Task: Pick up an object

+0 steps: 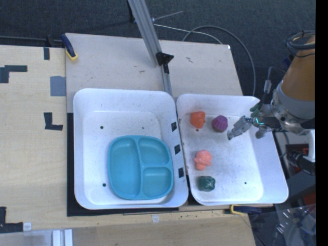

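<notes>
The scene is being lit evenly and fairly brightly from overhead. The two white bins (pixel 128 99) are being rendered almost washed out, with faint glare along their rims. Only soft, short shadows are being cast beneath the objects. The dark floor at the top is being left dim. Fine detail is being softened by slight overall blur, and the arm (pixel 300 83) is being shown fuzzily.

Wooden bench (pixel 118 70), two white bins side by side: left bin (pixel 84 137), right bin (pixel 266 173)
</notes>
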Controlling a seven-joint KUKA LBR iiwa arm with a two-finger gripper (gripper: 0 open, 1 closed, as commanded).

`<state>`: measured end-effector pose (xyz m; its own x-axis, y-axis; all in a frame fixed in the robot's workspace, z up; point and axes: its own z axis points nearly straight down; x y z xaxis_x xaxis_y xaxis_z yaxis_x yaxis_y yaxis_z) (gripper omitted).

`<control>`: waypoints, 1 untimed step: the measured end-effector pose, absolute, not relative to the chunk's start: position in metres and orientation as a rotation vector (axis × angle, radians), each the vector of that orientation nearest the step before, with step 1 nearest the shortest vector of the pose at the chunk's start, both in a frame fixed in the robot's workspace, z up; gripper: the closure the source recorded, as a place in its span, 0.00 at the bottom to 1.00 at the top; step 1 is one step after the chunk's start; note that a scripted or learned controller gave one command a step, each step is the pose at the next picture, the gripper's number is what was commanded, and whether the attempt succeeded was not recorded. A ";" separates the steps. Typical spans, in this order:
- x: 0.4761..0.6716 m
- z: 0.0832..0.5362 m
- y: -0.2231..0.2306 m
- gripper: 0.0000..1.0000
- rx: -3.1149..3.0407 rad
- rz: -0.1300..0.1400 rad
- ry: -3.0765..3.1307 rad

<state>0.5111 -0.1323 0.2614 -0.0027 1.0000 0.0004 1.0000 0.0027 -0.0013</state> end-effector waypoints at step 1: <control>0.511 0.261 -0.132 0.00 -2.218 0.001 -2.223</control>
<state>0.5111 -0.1325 0.2615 -0.0024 1.0000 0.0002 1.0000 0.0024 -0.0012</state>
